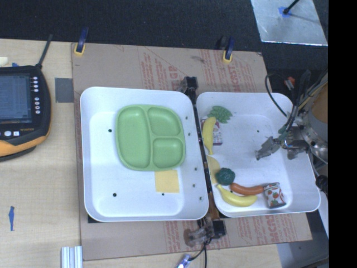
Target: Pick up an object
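The right bin (254, 119) holds a yellow banana (208, 134) lying over a small packet (217, 135), with a green leafy piece (221, 114) above it. Along the front wall are a dark green broccoli (225, 176), an orange carrot (247, 188), a second banana (237, 199) and a small red-patterned box (273, 195). My gripper (280, 151) hangs over the right side of this bin, open, with nothing between its fingers. It is well to the right of the bananas and above the box.
The left bin (97, 149) holds a green divided plate (150, 137) and a flat yellow square (167, 181). An orange-edged tablet (19, 110) lies on the bench at far left. Cables (279, 102) run near the right bin's back corner.
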Available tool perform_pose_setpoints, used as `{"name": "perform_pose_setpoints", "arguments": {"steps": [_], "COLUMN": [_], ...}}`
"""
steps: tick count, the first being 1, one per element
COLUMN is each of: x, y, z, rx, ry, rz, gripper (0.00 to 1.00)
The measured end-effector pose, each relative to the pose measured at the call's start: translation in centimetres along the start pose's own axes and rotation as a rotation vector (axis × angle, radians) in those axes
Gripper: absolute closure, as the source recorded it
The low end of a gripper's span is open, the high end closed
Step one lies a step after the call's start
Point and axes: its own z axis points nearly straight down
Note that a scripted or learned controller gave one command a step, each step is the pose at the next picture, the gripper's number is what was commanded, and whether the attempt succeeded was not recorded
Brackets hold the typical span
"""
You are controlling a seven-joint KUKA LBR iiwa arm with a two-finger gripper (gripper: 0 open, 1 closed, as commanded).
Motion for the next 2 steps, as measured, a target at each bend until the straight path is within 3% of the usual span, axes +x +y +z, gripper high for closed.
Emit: {"name": "perform_pose_setpoints", "arguments": {"steps": [1, 2], "x": [-4.8, 4.9], "y": [6.4, -2.8], "z": [5.9, 10.6], "rx": [0.0, 0.002], "ry": [-0.002, 0.001], "rz": [-0.001, -0.003], "gripper": [0.0, 0.0]}}
